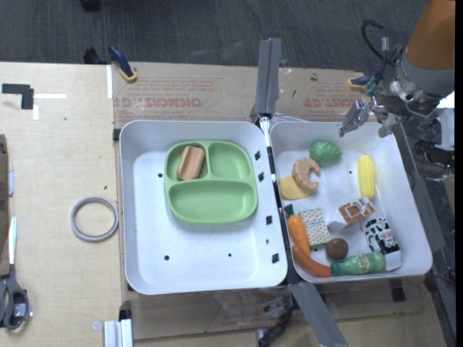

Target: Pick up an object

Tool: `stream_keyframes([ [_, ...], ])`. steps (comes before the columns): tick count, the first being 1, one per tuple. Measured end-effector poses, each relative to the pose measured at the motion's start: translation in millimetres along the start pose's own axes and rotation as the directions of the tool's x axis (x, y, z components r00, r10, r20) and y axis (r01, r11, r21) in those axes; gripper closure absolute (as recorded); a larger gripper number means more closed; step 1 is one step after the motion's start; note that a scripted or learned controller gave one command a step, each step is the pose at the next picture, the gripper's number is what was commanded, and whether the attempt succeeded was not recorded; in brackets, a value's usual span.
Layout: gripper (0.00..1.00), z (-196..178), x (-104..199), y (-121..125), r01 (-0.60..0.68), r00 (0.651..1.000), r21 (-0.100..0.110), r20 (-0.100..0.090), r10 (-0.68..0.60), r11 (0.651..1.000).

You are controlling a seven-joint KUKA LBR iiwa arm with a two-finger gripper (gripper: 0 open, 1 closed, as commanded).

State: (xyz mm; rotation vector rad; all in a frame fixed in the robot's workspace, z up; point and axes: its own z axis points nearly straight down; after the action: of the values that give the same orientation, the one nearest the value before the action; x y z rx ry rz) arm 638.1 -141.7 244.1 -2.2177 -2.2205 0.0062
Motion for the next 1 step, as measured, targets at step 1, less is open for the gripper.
stream_keyframes([
  [1, 0.0, 122.9, -69.0, -18.5, 0.048, 0.999, -0.001, -0.001, -0.048, 0.999],
])
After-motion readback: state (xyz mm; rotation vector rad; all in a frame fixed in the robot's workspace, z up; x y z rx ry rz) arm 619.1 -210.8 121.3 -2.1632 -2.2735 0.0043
